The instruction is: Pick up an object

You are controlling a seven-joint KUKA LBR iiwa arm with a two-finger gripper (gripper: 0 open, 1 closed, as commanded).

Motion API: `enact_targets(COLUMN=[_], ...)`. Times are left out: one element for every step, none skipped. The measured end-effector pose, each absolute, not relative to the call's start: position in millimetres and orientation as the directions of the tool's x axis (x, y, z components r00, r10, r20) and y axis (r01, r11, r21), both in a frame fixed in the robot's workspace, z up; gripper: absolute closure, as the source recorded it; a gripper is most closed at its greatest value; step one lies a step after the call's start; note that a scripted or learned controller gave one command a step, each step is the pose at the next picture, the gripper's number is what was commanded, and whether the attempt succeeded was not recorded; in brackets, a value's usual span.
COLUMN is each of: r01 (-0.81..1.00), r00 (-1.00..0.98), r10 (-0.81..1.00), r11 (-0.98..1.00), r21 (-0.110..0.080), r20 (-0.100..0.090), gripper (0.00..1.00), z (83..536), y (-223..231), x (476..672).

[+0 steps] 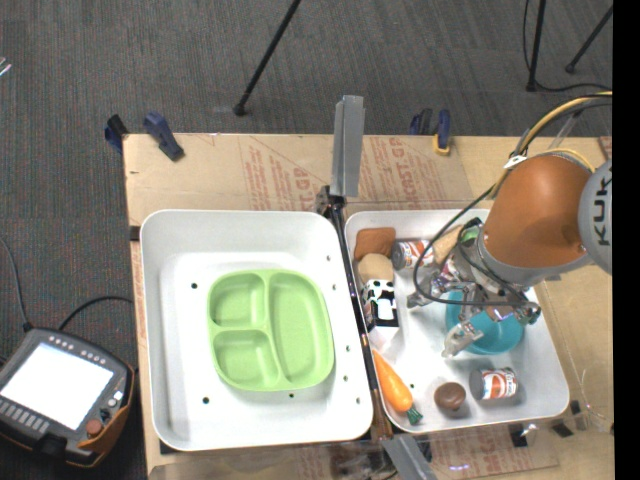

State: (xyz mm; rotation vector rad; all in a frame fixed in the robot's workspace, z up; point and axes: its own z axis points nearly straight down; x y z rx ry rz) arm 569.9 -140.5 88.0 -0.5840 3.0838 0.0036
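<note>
On the left of the frame I see the left bin [160,268] with a green tray [270,330] lying in it. The tray has three parts and I see nothing in them. Next, in the middle right of the frame, is the right bin [555,368], and that is where all the small things are. An orange carrot [393,381] lies at its lower left edge. A black and white toy [380,302] sits above the carrot. A small brown ball [451,397] and a can [497,384] sit near the bottom. My gripper [470,330] is low over a blue bowl [497,333], right at its left rim. I cannot tell if the gripper is wide or narrow. I see nothing lifted yet, so I think the pick is not done. The grab and the lift are left to do.
</note>
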Motion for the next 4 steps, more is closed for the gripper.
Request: enact_targets(r01=[-0.370,-0.420,-0.192,-0.198], r00=[-0.929,-0.908,-0.981,-0.980], r10=[-0.370,-0.420,-0.192,-0.198], r11=[0.929,0.908,0.981,0.980], r21=[0.002,-0.002,0.002,0.002], r20=[-0.008,-0.002,-0.003,0.001], gripper=[0.00,0.00,0.00,0.00], z=[98.3,89.3,88.1,86.9], y=[-71.8,-136.5,-110.5,-133.0], x=[640.0,545.0,614.4,545.0])
